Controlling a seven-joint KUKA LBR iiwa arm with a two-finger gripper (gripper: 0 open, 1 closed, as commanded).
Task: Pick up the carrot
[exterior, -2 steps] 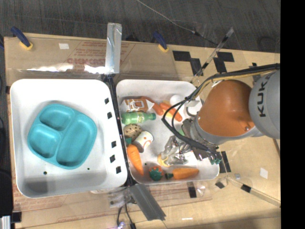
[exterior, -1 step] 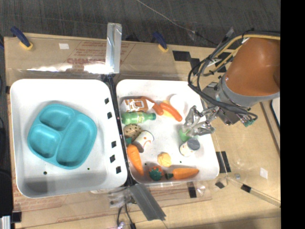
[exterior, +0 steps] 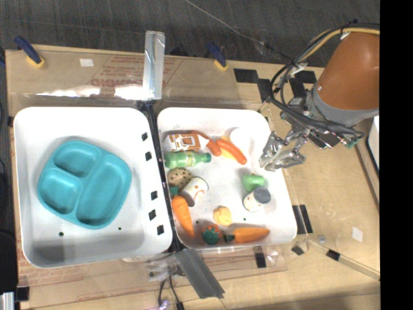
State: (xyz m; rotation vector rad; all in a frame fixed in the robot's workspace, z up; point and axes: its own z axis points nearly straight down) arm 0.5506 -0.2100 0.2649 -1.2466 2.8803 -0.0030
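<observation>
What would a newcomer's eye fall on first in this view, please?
Probably the teal divided plate, alone in the left bin. Next, the clutter of toy food in the right bin, with a carrot lying along its near edge. The grey arm's pincer hovers over that bin's right rim.

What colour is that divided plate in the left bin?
Teal; the divided plate shows best in the camera view.

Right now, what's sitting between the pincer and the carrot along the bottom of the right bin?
In the camera view, a green toy and a small white jar lie between the pincer and the carrot.
</observation>
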